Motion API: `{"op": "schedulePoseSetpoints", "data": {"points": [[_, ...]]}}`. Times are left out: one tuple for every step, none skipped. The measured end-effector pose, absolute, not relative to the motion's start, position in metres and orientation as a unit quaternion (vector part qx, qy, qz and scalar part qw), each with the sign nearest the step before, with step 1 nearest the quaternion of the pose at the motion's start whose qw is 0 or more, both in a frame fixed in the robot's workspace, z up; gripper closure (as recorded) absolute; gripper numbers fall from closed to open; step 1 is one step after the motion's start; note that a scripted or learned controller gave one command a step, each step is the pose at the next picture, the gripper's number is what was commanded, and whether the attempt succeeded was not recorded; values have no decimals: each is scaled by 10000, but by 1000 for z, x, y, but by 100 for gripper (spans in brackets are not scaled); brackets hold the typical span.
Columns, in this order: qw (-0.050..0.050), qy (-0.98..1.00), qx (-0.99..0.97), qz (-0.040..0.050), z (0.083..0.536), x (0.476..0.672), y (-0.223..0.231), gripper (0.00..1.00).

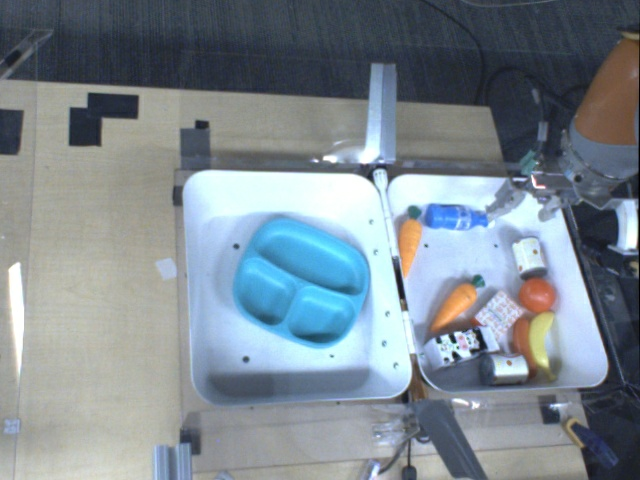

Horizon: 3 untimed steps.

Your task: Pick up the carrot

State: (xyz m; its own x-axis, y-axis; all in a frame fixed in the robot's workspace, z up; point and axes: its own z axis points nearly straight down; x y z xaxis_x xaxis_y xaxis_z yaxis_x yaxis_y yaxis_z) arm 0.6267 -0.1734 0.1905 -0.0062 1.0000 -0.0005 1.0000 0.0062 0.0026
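The end effector [528, 194] hangs with fingers spread and nothing between them over the right bin's [590, 373] back edge, just beside the blue bottle [452, 217]. One carrot [457, 306] lies mid-bin, touching a patterned packet [498, 315]; another [409, 245] rests along the left wall. The mid-bin one looks easier: I would close across its thick middle, clear of the packet.

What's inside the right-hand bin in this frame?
The right bin holds two carrots, a blue bottle, a tomato, a banana, a small can and packets. Anything under the front clutter is covered.
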Motion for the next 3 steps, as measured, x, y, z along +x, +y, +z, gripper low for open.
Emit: {"op": "schedulePoseSetpoints", "data": {"points": [[12, 6964, 7176, 12, 172, 572, -97, 0], [51, 7029, 7112, 45, 90, 536, -98, 0], [82, 7037, 7104, 77, 102, 539, -96, 100]]}}
